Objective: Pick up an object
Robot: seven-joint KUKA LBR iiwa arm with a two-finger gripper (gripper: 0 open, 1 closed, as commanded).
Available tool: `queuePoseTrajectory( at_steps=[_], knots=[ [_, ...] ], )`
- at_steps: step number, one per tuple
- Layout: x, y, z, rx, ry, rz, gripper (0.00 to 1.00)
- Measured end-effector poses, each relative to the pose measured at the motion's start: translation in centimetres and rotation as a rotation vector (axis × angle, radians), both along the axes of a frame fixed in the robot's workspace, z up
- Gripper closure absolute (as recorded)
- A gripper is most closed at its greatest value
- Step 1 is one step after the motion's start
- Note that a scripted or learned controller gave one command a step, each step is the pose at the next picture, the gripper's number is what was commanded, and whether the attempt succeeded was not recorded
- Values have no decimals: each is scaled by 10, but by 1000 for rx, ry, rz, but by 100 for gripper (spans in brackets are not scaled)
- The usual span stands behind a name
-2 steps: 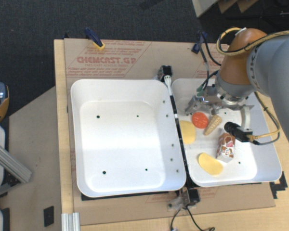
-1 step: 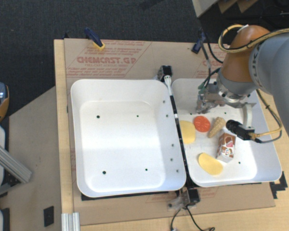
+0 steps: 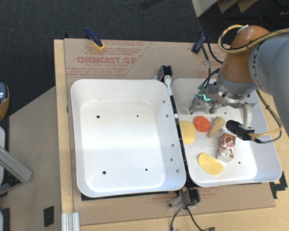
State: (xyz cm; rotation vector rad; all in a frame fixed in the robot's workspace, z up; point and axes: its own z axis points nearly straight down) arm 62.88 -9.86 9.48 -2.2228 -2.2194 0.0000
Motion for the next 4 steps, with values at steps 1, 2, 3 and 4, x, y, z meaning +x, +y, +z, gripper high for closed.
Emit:
queuePoseTrajectory(
  at_steps=[1, 2, 3, 4],
  knots=[
    [13, 7, -11, 0, -2, 3, 0],
    [-34, 5, -10, 1, 4, 0, 0],
    [-32, 5, 0, 0, -2, 0, 100],
    [33, 47, 97, -1, -15, 8, 100]
  ],
)
